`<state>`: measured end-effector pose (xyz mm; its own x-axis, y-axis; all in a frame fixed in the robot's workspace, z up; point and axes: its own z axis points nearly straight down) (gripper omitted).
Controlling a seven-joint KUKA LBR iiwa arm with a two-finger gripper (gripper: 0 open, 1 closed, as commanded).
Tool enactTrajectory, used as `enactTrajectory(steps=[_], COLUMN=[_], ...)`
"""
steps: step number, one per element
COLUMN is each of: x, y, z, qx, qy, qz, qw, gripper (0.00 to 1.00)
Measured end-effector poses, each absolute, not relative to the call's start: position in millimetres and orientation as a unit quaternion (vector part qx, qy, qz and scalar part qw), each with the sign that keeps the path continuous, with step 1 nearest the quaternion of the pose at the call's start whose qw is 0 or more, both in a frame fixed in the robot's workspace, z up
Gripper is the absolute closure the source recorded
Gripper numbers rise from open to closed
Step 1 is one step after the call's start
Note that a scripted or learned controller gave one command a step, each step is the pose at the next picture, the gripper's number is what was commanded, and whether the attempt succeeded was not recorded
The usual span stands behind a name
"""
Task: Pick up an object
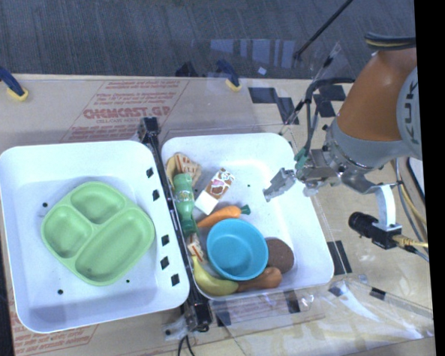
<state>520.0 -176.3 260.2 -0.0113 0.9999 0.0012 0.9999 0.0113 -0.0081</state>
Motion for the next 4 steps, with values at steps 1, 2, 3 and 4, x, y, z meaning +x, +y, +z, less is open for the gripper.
enactTrajectory(steps=[1,2,3,4], x=[507.2,608.4,646.7,576.2], y=[-127,-108,-110,-136], z=[137,105,104,93], qx=[-0.703,-0.654,-0.728,-0.639], qy=[-0.711,-0.756,-0.685,-0.769], qz=[0.0051,0.0122,0.0066,0.0023], qw=[0.008,0.001,-0.001,0.003], gripper=[0.00,0.00,0.00,0.00])
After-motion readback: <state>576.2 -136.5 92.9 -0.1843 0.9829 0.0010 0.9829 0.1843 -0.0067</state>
